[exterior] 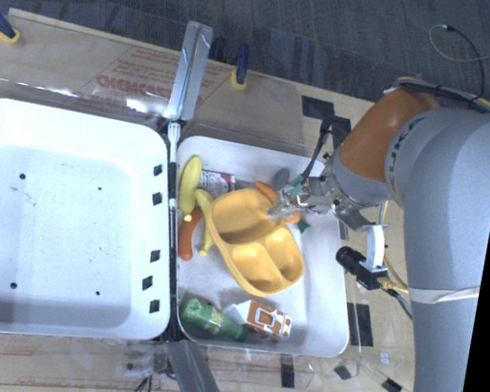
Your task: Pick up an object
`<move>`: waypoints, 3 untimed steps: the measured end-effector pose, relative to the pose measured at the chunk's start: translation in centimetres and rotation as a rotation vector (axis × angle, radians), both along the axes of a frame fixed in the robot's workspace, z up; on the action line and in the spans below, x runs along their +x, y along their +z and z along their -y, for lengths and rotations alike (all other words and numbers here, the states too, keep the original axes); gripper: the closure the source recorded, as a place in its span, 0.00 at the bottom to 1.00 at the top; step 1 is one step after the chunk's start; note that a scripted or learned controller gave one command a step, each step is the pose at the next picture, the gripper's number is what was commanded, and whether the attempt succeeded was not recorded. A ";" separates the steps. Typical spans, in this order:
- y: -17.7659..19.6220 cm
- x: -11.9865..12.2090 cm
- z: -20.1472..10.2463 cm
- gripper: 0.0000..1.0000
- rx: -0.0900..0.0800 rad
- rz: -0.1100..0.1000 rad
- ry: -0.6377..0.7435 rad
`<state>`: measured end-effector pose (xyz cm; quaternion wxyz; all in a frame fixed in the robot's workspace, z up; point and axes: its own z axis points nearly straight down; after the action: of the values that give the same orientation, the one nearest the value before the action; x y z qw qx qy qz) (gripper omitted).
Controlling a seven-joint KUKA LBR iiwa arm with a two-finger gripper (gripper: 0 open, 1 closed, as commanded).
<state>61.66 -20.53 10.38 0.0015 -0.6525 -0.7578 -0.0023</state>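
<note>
We see the gripper [289, 203] low over the far rim of the yellow bowl [256, 242] — its grasp we cannot tell. We should settle squarely over that rim — the carrot [187, 237] lies left of the bowl.

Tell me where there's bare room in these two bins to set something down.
The left white bin has its whole floor bare. The right white bin is crowded: a yellow two-compartment plastic dish fills the middle, a yellow banana lies along the left wall, and a green bottle and small orange-and-white carton sit along the front. The pincer sits over the dish's far rim.
</note>
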 end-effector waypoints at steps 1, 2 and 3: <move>10.8 3.5 -5.5 1.00 -0.006 0.000 0.007; 2.4 -5.1 0.4 1.00 -0.005 -0.006 -0.220; 2.8 4.1 -6.4 1.00 -0.005 -0.004 -0.469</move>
<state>65.73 -14.09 13.22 0.0008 -0.8108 -0.5853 0.0003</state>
